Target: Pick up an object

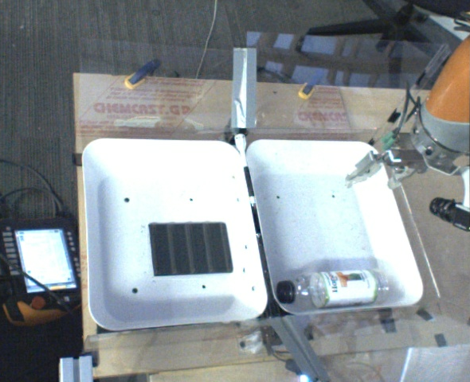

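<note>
Bottle (336,287) lies on side in right bin (315,205), lower centre-right of frame, against near wall; dark cap points left toward divider. Clear plastic, label round middle; likely light, smooth, prone to roll or slip, walls may give under squeeze. Best hold: across labelled middle, fingers square to long axis. Gripper (376,168) hovers over bin's upper right corner, well apart from bottle, fingers seemingly spread, nothing between them, though small and blurred. Left bin (107,173) holds dark ribbed slab (191,247).
</note>
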Tool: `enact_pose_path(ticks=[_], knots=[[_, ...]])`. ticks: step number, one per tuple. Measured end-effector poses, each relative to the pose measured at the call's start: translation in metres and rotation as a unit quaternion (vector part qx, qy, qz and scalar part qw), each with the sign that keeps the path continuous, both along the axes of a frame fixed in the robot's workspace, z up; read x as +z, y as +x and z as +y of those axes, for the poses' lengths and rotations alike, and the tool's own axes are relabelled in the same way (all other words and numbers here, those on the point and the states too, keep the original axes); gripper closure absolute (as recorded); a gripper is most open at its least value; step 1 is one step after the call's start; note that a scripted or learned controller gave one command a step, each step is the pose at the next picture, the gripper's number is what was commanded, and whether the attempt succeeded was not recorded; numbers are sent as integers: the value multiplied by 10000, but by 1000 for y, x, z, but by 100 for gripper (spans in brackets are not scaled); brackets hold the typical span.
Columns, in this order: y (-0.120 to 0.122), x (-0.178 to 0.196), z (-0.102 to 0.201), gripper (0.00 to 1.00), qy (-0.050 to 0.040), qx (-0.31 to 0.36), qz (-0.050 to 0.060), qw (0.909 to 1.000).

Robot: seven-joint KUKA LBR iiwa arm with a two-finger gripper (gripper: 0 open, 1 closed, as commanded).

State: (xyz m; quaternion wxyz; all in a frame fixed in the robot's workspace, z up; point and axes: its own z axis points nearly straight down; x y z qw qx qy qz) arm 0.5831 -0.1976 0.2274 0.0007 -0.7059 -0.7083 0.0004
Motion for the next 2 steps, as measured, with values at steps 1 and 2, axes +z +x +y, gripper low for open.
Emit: enact_pose_path(ticks=[1,2], knots=[[-55,28,-19,0,-7,-778,3,9970],[-39,46,7,0,-17,-417,-3,9991]])
